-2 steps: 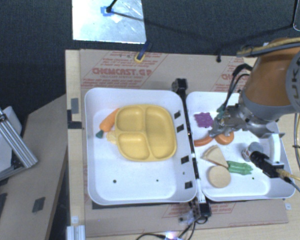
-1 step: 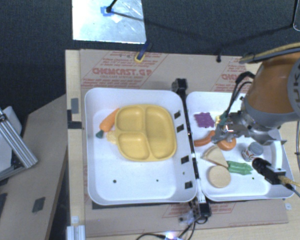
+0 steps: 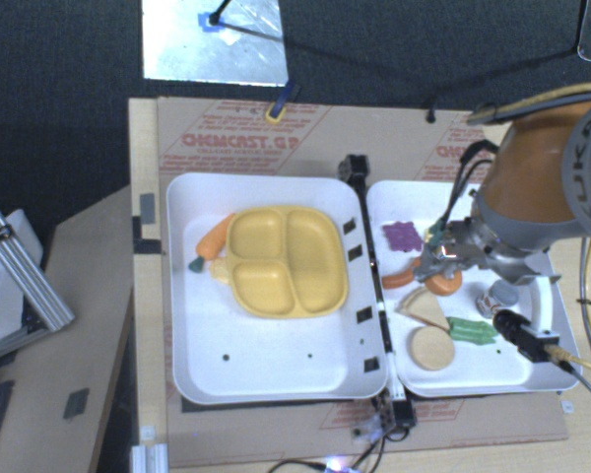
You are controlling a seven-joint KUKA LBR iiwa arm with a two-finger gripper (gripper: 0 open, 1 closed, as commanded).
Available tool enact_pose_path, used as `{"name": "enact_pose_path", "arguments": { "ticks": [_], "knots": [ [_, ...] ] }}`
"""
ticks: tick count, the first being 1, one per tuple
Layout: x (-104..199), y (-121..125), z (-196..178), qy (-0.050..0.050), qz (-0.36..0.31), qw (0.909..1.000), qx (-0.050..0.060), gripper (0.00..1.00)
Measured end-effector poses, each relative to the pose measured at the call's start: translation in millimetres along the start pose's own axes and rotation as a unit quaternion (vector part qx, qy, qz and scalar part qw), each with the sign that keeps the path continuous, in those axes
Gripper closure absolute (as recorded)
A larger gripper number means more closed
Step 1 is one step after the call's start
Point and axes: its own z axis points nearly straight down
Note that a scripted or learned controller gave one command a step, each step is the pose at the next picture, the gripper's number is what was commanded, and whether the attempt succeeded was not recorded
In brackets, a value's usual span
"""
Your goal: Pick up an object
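My gripper hangs low over the middle of the right bin. It is right above a red sausage-shaped piece and an orange round piece, and I see nothing held in it. A purple piece lies just behind and to the left of it. In front of it are a pale wedge, a tan disc and a green piece. The arm covers the right part of this bin.
The left bin holds a yellow divided plate with an orange carrot against its left edge. A small grey round thing lies right of the orange piece. A black divider runs between the bins.
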Motion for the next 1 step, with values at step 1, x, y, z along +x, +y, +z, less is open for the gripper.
{"name": "enact_pose_path", "arguments": {
  "ticks": [1],
  "knots": [
    [-2.7, 0.2, -17.2, 0.0, 0.0, 1.0, -0.002, 1.0]
  ]
}}
